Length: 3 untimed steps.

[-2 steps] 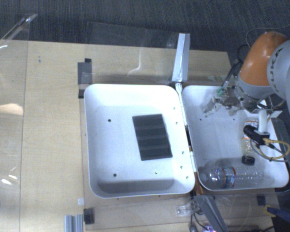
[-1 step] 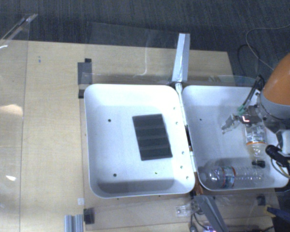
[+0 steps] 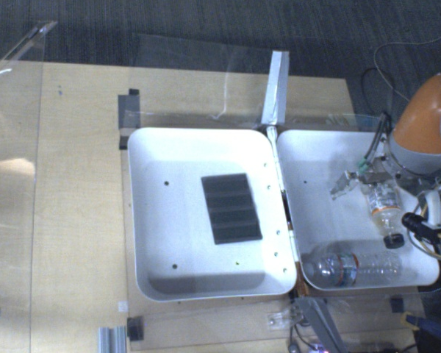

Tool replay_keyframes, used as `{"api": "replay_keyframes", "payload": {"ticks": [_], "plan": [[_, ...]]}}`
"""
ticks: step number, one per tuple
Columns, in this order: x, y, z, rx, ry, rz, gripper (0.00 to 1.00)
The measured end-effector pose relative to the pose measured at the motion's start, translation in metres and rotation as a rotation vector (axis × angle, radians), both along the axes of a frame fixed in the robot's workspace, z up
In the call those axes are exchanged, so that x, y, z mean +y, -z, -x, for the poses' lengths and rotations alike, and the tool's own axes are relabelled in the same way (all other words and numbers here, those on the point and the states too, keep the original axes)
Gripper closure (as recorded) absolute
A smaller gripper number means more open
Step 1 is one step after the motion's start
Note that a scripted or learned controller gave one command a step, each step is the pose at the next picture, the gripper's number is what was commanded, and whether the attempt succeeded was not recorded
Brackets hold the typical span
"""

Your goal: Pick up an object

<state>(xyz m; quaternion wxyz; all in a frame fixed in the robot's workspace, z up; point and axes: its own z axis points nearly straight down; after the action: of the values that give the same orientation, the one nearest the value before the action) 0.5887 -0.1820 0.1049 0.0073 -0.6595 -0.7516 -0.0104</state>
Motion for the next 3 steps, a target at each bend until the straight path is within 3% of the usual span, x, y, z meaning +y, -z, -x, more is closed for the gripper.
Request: {"api": "replay_keyframes", "payload": {"ticks": [1, 2, 3], "plan": [[-0.02, 0.018, -0.07, -0.006, -0.06, 0.026, 0.0], [-0.013, 0.015, 0.031, -0.013, -0.34, 0.029, 0.0], [-0.011, 0.003, 0.027, -0.023, -0.34, 0.029, 1.0]]}}
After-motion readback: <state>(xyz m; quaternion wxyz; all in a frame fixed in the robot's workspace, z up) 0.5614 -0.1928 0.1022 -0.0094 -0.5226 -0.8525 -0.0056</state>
